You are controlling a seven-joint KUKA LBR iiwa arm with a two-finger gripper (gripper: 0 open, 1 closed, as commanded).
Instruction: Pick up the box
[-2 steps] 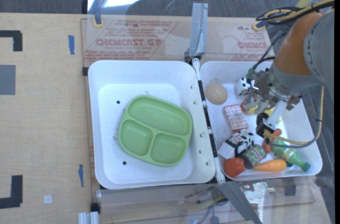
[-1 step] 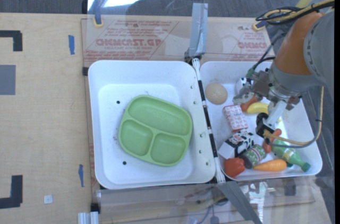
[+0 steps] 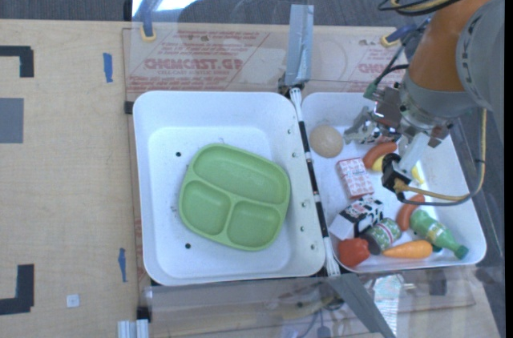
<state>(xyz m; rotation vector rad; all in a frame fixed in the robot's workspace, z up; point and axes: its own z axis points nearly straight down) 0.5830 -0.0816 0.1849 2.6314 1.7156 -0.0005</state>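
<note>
The box (image 3: pixel 354 176) is small, pink and white with a red pattern, and lies flat in the right bin (image 3: pixel 469 192) near its left wall. My gripper (image 3: pixel 367 128) hangs low over the back of that bin, up and to the right of the box and apart from it. A beige ball (image 3: pixel 326 141) sits just left of the gripper. Nothing shows held in the gripper. The grey arm with its orange band (image 3: pixel 445 32) comes in from the upper right.
An orange piece (image 3: pixel 378 154) lies right of the box. In front lie a black-and-white carton (image 3: pixel 357 216), tomato (image 3: pixel 353 251), carrot (image 3: pixel 409 250) and green bottle (image 3: pixel 437 234). The left bin (image 3: pixel 160 128) holds a green divided plate (image 3: pixel 234 196).
</note>
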